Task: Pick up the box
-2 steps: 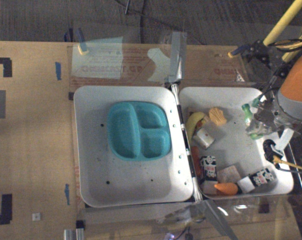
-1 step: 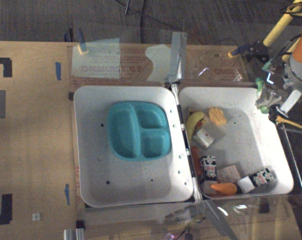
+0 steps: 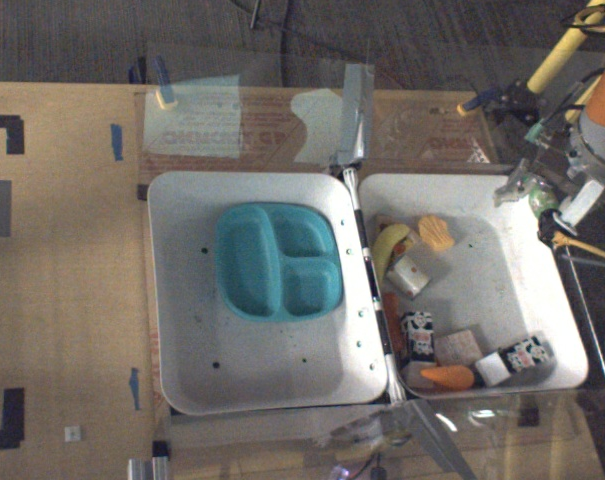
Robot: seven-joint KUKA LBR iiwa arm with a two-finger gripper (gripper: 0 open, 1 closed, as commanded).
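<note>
The right bin [image 3: 482,198] holds several small items. A grey box [image 3: 410,275] lies near its left wall, just below a yellow banana [image 3: 389,242]. A cow-patterned carton [image 3: 416,333] stands lower down. A second carton [image 3: 517,356] lies tilted at the bin's lower right corner, and a tan block [image 3: 460,345] sits between the two cartons. My gripper [image 3: 547,196] hangs over the bin's upper right corner, well away from all of these, with nothing seen in it.
A teal divided plate [image 3: 279,260] lies in the left bin [image 3: 182,298]. An orange carrot [image 3: 448,376], a tan waffle piece [image 3: 435,232] and a red item [image 3: 392,320] share the right bin. Cables and a yellow rod [image 3: 562,43] crowd the upper right.
</note>
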